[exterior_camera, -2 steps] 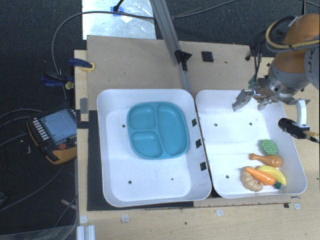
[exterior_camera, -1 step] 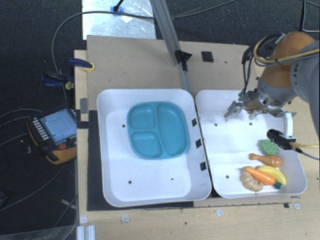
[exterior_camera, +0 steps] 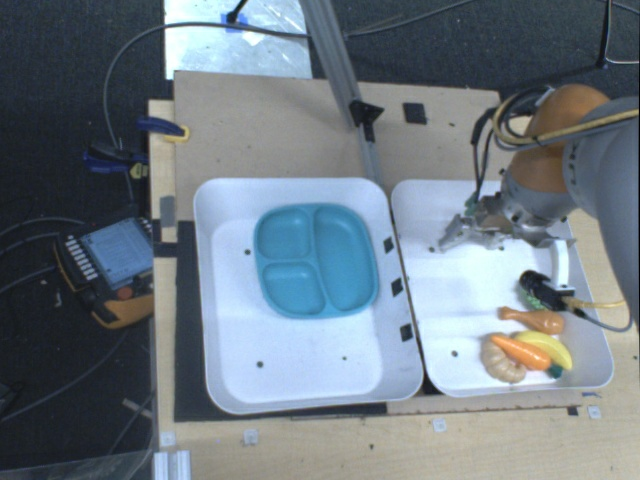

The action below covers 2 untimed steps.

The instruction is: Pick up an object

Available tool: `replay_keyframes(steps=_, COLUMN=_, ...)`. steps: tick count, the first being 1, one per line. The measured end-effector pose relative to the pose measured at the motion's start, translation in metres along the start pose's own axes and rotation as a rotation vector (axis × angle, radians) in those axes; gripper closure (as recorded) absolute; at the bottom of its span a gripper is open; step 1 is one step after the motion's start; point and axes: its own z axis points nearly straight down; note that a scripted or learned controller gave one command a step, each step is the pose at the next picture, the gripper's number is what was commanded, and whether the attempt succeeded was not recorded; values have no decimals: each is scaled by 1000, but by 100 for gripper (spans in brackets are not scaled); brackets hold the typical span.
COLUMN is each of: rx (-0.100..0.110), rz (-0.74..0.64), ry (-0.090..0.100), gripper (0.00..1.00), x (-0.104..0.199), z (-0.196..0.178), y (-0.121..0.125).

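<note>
The grey arm comes in from the right and bends down over the right bin, its orange band showing above the wrist. The hand sits low over the far, upper part of that bin, with its two fingers spread apart and nothing between them; the white floor shows bare under it.

The things to pick lie huddled in the near right corner of the same bin, well apart from the hand. A brown drumstick toy lies farthest back in the huddle. Just in front of it, an orange carrot and a yellow banana lie touching, with a tan bread-like piece against the carrot's left side.

The left bin holds a teal divided plate, lying flat towards its far half. Both bins rest side by side on the tan surface
</note>
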Motion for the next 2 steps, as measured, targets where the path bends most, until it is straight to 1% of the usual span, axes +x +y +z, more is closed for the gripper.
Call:
replay_keyframes(steps=1, rx=-7, rz=-1, ry=-2, gripper=100, x=-1, z=-14, y=2)
replay_keyframes(steps=2, rx=-6, rz=-4, ry=-1, gripper=100, x=5, z=-77, y=2)
